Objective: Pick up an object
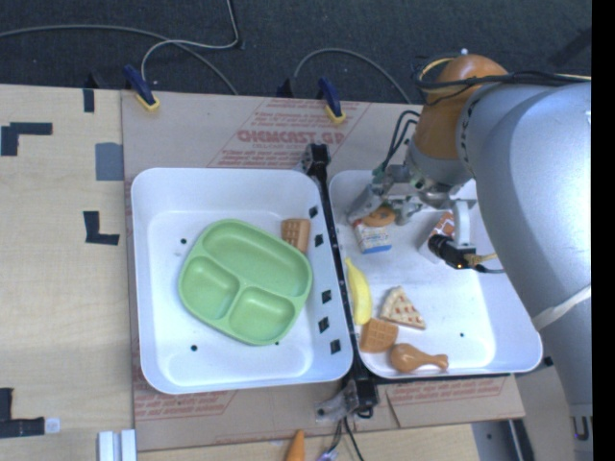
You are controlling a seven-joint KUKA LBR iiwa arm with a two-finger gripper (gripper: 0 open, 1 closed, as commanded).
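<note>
My gripper (386, 206) hangs low over the far left part of the right bin (480, 339). Directly under it lies a small white carton with a blue stripe (373, 237), topped by something orange-brown at the gripper's tip. Nearer the front of this bin are a yellow banana (359, 292) along the left wall, a pizza slice (403, 308), a waffle square (378, 335) and a chicken drumstick (419, 359). A small orange-and-white item (444, 226) rests to the right of the gripper.
The left bin (154, 286) holds a green divided plate (245, 280) and a brown waffle piece (296, 232) by its right wall. The grey arm (538, 181) covers the right bin's far right side. Cables and blue clamps lie behind the bins.
</note>
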